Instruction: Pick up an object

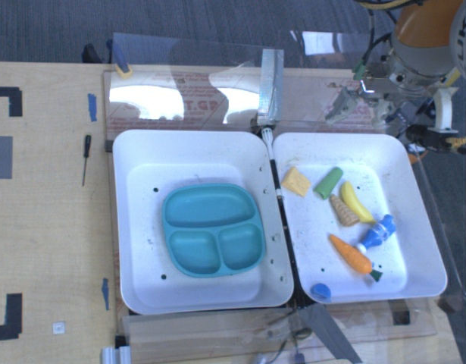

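The arm (426, 29), grey with its orange band, sits in the upper right of the frame, above the far edge of the right bin (422, 279). Its jaws (354, 97) hang over the strip of counter (43, 203) behind that bin, apart from everything in it; whether they are open or closed cannot be told from this angle, and nothing is seen between them.

The right bin holds the loose things. A yellow block (295, 181) lies at its upper left, with a green cylinder (328, 183) just beside it to the right. Below those, a tan corn-like piece (343, 211) touches a yellow banana (355, 202). A blue bottle (376, 233) lies just right of and below the banana. An orange carrot (351, 255) lies lower still, near the bottle, its green tip pointing to the lower right. A small blue cap (320, 291) sits at the bin's bottom edge.

The left bin (134, 158) holds a teal divided tray (212, 228) in its middle
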Robot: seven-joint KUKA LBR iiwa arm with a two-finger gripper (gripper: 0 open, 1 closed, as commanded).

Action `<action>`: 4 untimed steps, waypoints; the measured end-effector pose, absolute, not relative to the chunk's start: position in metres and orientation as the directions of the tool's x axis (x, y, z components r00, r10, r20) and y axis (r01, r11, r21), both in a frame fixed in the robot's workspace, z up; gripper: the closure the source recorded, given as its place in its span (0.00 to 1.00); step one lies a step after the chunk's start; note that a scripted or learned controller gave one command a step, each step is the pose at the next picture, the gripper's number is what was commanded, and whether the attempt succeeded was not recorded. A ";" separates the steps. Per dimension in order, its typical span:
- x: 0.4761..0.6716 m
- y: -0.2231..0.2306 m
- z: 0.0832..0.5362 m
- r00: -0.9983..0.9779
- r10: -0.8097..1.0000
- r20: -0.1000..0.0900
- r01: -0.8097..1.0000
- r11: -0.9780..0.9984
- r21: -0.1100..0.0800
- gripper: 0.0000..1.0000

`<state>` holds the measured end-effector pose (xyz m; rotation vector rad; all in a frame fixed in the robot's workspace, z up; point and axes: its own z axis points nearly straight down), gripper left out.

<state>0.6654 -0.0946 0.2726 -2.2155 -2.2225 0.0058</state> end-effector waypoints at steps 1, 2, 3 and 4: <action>0.617 -0.092 0.154 -0.179 0.984 0.003 0.984 0.180 -0.011 0.00; 0.618 -0.125 0.086 0.168 0.986 -0.001 0.986 -0.168 0.006 0.00; 0.619 -0.125 0.095 0.167 0.986 -0.001 0.986 -0.167 0.006 1.00; 0.564 -0.061 0.184 0.031 1.000 0.001 1.000 -0.031 -0.002 1.00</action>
